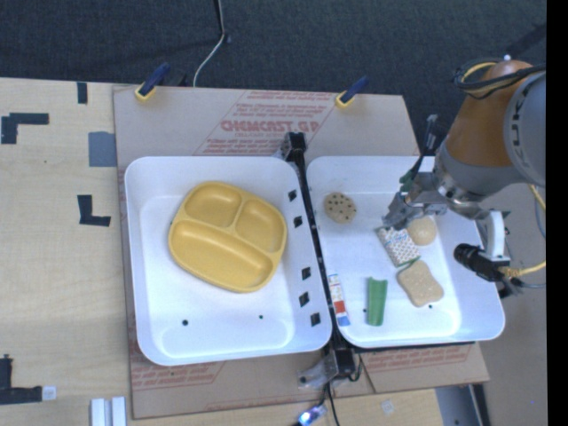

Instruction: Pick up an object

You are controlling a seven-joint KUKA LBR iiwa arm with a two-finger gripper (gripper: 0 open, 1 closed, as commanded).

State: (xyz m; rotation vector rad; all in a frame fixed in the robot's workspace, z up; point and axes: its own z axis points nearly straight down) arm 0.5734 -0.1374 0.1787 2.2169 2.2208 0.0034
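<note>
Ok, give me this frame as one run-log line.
arm: over right bin | gripper: low, by patterned packet and tan round piece | grasp: none seen | left bin: yellow divided plate

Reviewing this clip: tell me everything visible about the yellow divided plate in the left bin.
The yellow divided plate is a rounded-square tray of matte plastic, as it looks, moulded into three compartments: two smaller ones toward the far side and one long one along the near side. It lies flat and right side up, turned at a slant, on the floor of the left white bin, slightly toward the far end. Nothing rests in it or touches it.
</note>
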